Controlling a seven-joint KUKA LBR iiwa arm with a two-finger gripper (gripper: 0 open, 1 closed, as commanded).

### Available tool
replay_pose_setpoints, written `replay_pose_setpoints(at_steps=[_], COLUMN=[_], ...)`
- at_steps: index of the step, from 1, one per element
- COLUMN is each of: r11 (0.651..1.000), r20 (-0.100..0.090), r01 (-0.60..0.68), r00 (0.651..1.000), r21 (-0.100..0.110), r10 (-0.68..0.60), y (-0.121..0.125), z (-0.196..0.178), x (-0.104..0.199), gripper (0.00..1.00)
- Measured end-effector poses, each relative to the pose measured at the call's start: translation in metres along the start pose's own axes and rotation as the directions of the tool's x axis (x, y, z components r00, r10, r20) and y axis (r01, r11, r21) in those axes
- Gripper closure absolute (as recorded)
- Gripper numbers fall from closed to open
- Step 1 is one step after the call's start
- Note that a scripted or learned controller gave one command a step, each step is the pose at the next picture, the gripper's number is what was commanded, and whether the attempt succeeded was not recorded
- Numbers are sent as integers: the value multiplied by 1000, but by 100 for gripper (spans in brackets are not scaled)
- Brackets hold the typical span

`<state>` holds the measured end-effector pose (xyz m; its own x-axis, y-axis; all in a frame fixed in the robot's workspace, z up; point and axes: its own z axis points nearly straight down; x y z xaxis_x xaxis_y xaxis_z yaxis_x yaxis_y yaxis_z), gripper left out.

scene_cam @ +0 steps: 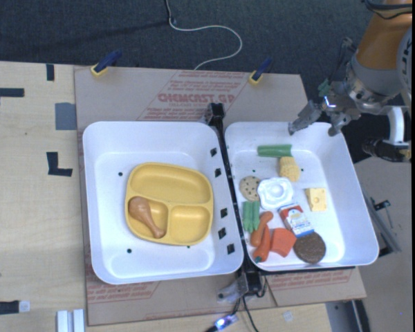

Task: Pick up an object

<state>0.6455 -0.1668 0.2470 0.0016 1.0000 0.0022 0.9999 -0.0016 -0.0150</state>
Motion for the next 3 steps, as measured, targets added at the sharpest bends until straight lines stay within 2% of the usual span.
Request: replay_pose_setpoints(at_steps=[1,2,3], r11=[1000,1000,1000], r20=[2,3,3], r01=[3,4,5], r00=[1000,1000,1000], r21=[-13,-10,-11], r10=[-3,-4,-5], y=[2,7,11], z=[-9,36,98], x=[0,1,7], gripper=[0,0,0])
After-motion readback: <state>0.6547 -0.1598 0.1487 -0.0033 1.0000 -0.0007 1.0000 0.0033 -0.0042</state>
